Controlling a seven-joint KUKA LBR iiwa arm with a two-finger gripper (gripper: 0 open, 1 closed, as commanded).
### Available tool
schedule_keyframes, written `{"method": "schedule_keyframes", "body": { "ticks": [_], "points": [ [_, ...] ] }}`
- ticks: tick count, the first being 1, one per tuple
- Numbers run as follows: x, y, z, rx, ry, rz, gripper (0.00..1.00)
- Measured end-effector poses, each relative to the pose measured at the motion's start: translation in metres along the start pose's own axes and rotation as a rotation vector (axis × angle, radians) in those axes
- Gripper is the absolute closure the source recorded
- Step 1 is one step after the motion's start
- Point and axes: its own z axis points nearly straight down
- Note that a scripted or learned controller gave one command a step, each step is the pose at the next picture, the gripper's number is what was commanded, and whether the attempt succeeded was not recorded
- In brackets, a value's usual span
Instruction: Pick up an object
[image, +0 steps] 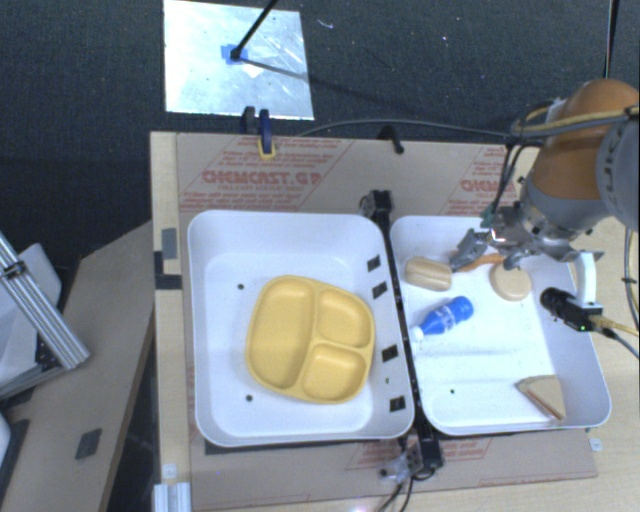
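In the far part of the right bin (575, 350), my gripper (490, 254) hangs with its two metal fingers spread apart. A thin orange piece (487, 261) lies just below and between them; nothing looks clamped. A tan oval roll (428, 273) lies to the gripper's left. A round tan disc (511, 283) sits just in front of it. A blue bottle with a white cap (443, 316) lies mid-bin. A tan wedge (543, 396) rests in the near right corner.
The left bin (220, 300) holds a yellow divided plate (310, 338). A black clip-studded divider (392, 320) separates the bins. A black cable plug (565, 308) hangs over the right bin's right side. An aluminium rail (40, 310) lies off the bench at left.
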Motion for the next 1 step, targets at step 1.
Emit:
{"method": "schedule_keyframes", "body": {
  "ticks": [1],
  "points": [
    [-0.0018, -0.0098, 0.0514, -0.002, 0.0, 0.0, 0.0]
  ]
}}
